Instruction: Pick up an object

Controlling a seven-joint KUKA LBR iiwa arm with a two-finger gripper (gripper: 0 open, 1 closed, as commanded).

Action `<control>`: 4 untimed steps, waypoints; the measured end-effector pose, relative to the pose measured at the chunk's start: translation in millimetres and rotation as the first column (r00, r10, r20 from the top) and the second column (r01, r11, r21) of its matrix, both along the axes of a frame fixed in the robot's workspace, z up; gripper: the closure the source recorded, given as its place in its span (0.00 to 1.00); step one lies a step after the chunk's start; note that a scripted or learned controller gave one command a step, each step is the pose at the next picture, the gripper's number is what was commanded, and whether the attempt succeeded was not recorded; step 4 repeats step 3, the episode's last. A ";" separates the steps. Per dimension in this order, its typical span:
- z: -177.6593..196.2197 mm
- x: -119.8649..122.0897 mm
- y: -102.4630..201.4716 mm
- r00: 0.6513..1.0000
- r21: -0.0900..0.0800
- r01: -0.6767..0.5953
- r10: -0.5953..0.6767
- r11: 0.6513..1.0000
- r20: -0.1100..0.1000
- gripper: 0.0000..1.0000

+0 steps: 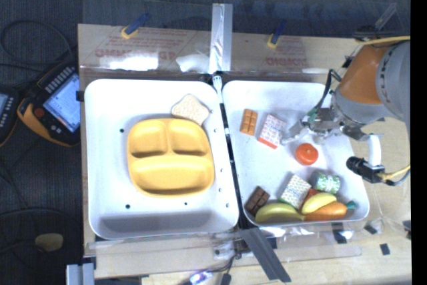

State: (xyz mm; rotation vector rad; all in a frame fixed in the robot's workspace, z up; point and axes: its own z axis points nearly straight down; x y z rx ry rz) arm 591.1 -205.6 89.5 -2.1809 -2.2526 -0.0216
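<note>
Camera view, jaws above red tomato, right bin

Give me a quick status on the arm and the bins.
Gripper low in right bin. Tomato just below it, not held. Yellow tray in left bin, untouched.

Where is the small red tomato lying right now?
In the right bin, the red tomato lies mid-floor, just below the tool and right of the pink checked packet.

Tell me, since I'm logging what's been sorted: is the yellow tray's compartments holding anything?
Empty. The yellow tray shows three bare compartments; the cracker lies beside its top rim in the left bin.
</note>
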 end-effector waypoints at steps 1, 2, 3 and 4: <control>2.2 -41.8 1.4 1.000 -0.010 0.016 -0.016 1.000 0.009 0.00; 11.0 -41.9 -1.2 1.000 -0.014 0.019 -0.019 1.000 0.011 1.00; 107.0 -33.7 55.9 1.000 -0.015 0.027 -0.027 1.000 -0.007 1.00; 107.0 -33.7 55.9 1.000 -0.015 0.027 -0.027 1.000 -0.007 1.00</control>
